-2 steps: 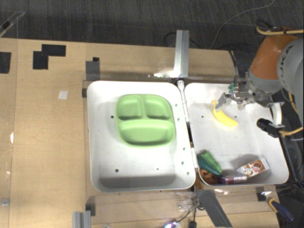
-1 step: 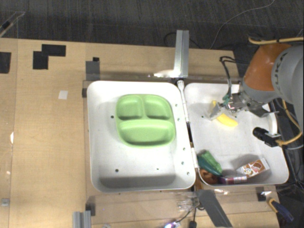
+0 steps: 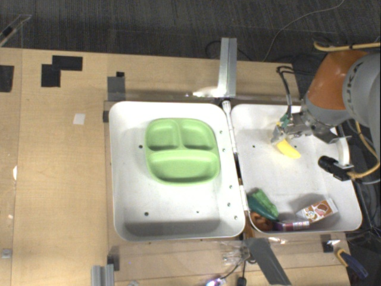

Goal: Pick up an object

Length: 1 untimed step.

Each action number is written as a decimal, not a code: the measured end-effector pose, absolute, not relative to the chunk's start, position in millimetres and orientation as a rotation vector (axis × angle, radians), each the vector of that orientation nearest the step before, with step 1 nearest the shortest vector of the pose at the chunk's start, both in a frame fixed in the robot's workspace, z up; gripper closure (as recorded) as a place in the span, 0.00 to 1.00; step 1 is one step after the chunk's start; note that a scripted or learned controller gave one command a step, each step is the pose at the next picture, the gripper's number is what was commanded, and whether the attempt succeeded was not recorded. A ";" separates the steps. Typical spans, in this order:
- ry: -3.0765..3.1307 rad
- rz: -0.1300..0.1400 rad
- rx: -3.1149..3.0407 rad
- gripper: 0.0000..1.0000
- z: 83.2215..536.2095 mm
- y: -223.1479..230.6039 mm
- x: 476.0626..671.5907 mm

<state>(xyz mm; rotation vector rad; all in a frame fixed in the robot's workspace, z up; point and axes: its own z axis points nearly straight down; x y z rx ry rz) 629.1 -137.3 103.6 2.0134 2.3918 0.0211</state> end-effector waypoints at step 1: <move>2.490 0.007 1.906 1.00 228.5 -54.3 616.1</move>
